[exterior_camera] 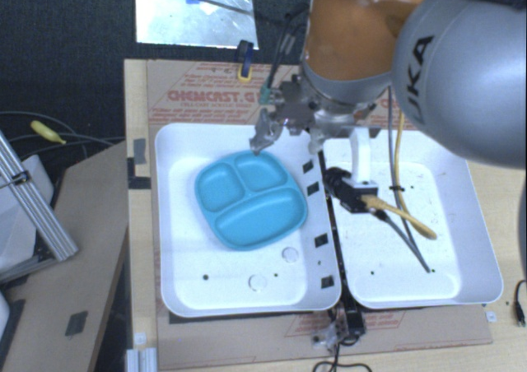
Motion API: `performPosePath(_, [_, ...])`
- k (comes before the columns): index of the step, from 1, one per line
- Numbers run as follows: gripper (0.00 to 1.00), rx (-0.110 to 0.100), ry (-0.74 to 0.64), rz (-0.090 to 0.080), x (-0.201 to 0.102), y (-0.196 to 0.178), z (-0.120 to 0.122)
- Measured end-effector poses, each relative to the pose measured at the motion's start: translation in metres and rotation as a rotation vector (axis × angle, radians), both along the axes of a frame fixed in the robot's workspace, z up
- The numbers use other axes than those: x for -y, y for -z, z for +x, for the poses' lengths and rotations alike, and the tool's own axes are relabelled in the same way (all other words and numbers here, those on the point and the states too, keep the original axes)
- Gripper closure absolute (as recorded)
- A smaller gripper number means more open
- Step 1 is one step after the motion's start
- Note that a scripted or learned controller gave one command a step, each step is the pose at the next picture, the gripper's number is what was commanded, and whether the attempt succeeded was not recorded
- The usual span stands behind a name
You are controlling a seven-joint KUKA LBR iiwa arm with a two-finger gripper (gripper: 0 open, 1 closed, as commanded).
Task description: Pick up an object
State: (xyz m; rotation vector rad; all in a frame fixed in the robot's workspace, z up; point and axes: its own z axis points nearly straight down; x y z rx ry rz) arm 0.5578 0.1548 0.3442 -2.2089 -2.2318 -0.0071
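The gripper (262,138) is seen at the far rim of the blue divided plate (251,202) in the left bin (177,222); its state cannot be told.

Bench (137,296), cardboard (206,97), two white bins
Printed cardboard covered the bench; the first bin (214,284) lay beneath the gripper (260,141), the second bin (449,197) just beside it.

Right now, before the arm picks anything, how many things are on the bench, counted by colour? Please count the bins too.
Blue: 1, the divided plate, lying in the left bin.
White: 2, the left bin and the right bin.
Total: 3
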Motion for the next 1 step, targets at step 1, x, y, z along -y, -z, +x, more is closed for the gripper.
performPosePath(1, [0.00,0.013,-0.003,0.008,-0.0662,-0.1424,-0.0734])
